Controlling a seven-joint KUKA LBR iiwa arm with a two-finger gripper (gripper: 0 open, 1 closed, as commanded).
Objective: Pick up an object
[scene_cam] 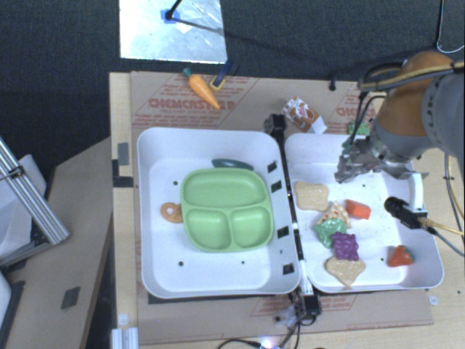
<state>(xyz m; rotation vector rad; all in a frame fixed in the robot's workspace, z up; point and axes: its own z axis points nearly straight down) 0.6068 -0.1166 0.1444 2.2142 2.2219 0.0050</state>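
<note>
Well, the likeliest thing for picking is the toast (312, 195). It lies flat in the right bin (312, 158), close to that bin's left wall. The end effector (352, 167) hangs over the same bin, a little behind the toast and to its right, near the bin's back half. I cannot tell how far open it is, nor whether it has hold of anything.

In front of the toast the other pieces crowd together. A pizza slice (336, 212) touches a leafy green piece (330, 227). An orange piece (357, 209) sits just beside the slice on its right. Purple grapes (346, 246) lie at the green piece's front edge, and a tan cookie (345, 269) lies just in front of them near the front wall. A red piece (399, 255) rests well apart from these, towards the bin's right front corner.

The arm (443, 115) comes in from the right, above the bin's back right corner.

In the left bin (156, 166) a green divided plate (225, 209) takes up the middle. A pretzel (172, 212) lies just off its left rim, and a dark green thing (232, 163) pokes out at its back rim.

Behind the bins, on printed cardboard (247, 97), lie a carrot (203, 91) and a small packet (301, 113). Further back is a sheet of foil (172, 20).
</note>
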